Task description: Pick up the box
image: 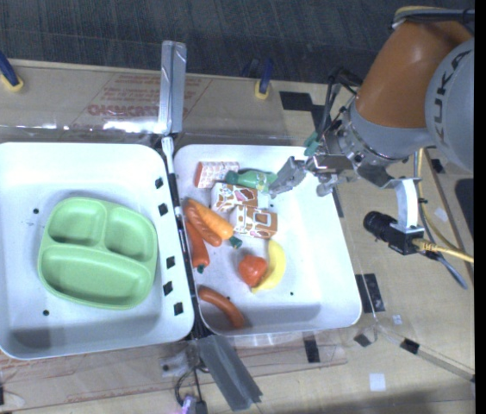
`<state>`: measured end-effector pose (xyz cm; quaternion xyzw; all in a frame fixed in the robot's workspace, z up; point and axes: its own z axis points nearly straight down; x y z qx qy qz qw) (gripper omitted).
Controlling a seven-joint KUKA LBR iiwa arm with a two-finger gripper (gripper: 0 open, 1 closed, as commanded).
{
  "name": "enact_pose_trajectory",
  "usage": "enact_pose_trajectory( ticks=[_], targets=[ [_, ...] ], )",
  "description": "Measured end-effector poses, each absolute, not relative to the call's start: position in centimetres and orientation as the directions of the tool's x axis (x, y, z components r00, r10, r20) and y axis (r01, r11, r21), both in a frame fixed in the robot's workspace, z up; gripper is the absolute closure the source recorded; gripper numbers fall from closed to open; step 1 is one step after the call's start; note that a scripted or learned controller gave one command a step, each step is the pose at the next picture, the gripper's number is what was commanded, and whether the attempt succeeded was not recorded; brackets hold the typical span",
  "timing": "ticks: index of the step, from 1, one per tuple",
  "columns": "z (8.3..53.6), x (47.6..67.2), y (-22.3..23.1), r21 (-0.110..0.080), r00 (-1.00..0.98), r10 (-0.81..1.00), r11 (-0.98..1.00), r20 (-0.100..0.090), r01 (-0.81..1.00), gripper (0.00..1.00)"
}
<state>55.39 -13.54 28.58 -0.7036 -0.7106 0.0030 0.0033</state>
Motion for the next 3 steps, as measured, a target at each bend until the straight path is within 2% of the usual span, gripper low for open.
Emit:
enact_pose_trajectory(
  ticks=[1,2,3],
  targets=[
    [16.0,59.6,-13.8,-0.009,-0.006,1.000,0.006,0.001,1.000,0.00],
    [10.5,65.0,-10.6,-0.013,0.040,0.999,-0.041,-0.008,0.999,0.00],
    [11.5,65.0,-10.7,-0.021,0.038,0.999,-0.038,-0.009,0.999,1.00]
  ],
)
